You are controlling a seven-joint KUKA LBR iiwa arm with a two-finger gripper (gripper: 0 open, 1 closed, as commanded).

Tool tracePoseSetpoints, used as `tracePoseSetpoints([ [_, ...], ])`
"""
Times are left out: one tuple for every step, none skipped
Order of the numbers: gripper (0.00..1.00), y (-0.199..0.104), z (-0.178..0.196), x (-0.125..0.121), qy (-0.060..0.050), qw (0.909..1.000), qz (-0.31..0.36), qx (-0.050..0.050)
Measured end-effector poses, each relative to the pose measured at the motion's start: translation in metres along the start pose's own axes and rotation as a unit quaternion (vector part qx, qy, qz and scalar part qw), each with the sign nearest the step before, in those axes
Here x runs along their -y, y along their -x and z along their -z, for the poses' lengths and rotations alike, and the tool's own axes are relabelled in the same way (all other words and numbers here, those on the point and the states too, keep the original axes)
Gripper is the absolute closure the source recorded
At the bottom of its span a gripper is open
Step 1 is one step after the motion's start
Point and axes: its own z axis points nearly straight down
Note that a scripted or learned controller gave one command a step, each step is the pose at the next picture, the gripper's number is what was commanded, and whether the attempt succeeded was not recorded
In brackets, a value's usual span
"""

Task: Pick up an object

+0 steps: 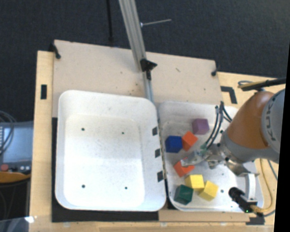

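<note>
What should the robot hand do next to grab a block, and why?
Probably lower a little onto the lower orange block. The gripper sits just above and right of it in the right bin, nearer than the blue block or yellow blocks.

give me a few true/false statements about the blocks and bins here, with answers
1. All the blocks lie in the right bin. True.
2. The purple block sits nearest the camera of all blocks. False: it lies farthest up the view; the green block is lowest.
3. Two yellow blocks lie side by side next to the green block. True.
4. The blue block rests in the left bin. False: it is in the right bin, beside an orange block.
5. The hand is over the right bin. True.
</note>
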Motion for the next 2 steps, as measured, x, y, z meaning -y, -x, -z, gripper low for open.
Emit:
tracePoseSetpoints([
  [1.00, 0.002, 0.011, -0.002, 0.004, 1.0000, -0.004, 0.001],
  [1.00, -0.002, 0.056, -0.003, -0.006, 1.0000, 0.001, 0.000],
])
